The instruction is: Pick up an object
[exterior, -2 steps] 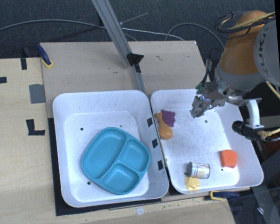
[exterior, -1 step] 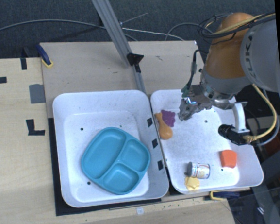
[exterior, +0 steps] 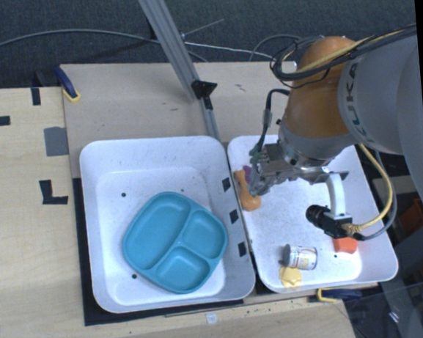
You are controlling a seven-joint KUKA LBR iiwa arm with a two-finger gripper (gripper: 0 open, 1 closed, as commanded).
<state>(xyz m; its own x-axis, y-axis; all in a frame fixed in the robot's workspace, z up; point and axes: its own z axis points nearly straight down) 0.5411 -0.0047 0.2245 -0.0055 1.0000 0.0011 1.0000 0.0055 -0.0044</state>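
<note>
While one tray (exterior: 175,241) sits left, two bins (exterior: 151,151).

Smooth matt plastic blue tray (exterior: 175,241), glossy white bins (exterior: 151,149), wood-look bench (exterior: 24,218).

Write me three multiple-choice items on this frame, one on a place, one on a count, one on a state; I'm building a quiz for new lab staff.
1. Where does the blue plate lie?
A. in the left bin
B. in the right bin
C. on the bare bench

2. How many compartments does the blue plate have?
A. two
B. three
C. five

3. How does the small can in the right bin rest?
A. upright on its base
B. on its side
C. stacked on the plate

Key: 1 A, the blue plate sits inside the left bin. 2 B, its ridges mark off three sections. 3 B, the small can lies on its side on the floor of the right bin, beside a yellow object, in front of the gripper.
</note>
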